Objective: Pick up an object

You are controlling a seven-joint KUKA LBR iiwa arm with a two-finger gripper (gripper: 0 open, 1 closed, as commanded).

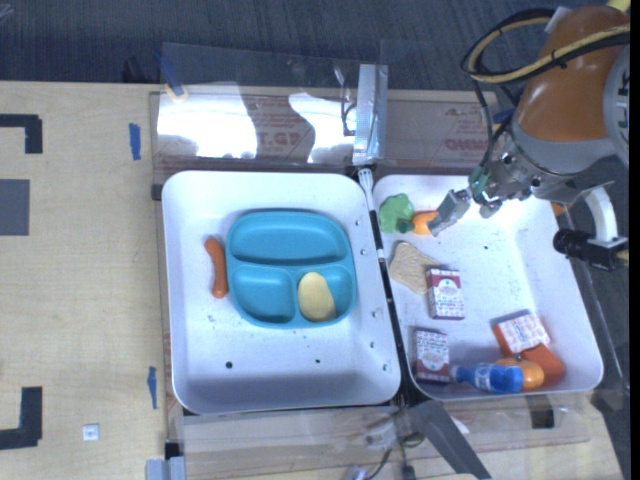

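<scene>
I see my grey two-finger gripper [447, 211] low in the right white bin [570, 278]; I cannot tell its opening. Touching its tip lies a small orange piece [424, 223], a green lump [396, 212] just beyond. I fear it may nudge both aside.

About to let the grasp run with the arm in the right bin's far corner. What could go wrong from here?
1. The gripper sits beside a small orange piece and a green toy lying close together; it may nudge one or catch both.
2. Both lie near the bin's inner wall, so a finger could strike it.
</scene>
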